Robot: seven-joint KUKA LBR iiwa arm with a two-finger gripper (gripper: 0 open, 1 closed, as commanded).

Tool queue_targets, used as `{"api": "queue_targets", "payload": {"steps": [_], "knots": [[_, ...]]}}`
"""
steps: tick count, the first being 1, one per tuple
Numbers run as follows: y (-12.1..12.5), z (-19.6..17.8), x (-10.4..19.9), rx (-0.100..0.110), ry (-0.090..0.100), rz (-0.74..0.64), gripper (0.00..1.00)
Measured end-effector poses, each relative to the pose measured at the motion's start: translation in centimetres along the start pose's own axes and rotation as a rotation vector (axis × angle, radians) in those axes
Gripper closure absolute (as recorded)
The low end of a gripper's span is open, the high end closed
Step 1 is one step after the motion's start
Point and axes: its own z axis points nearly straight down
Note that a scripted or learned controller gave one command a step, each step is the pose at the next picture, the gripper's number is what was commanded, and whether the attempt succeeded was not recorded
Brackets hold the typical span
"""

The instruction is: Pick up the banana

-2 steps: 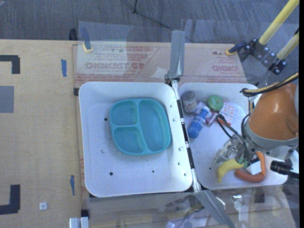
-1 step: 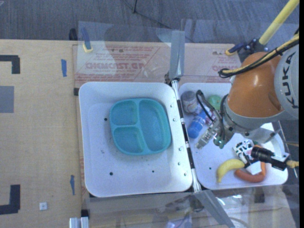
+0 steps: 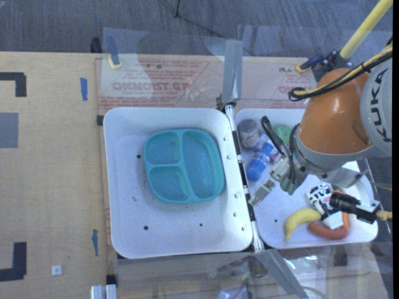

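Note:
The yellow banana [image 3: 300,221] lies curved near the front edge of the right bin [image 3: 274,226]. A red-orange sausage-shaped item [image 3: 328,231] touches its right end. My gripper [image 3: 266,190] hangs over the left part of the right bin, up and to the left of the banana and apart from it. Nothing shows between it and the banana. The arm's orange band [image 3: 330,117] covers the middle and back of the bin.
The left bin [image 3: 124,217] holds a teal divided plate [image 3: 184,165]. In the right bin are a grey can [image 3: 248,131], blue items [image 3: 257,164], a green piece [image 3: 282,132], a black strap [image 3: 272,134] and a black-and-white object [image 3: 319,195] just above the banana.

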Motion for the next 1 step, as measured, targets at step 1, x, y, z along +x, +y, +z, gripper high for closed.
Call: {"api": "queue_targets", "payload": {"steps": [1], "knots": [[1.65,0.06,4.32,0.003,0.003,0.345,0.0]]}}
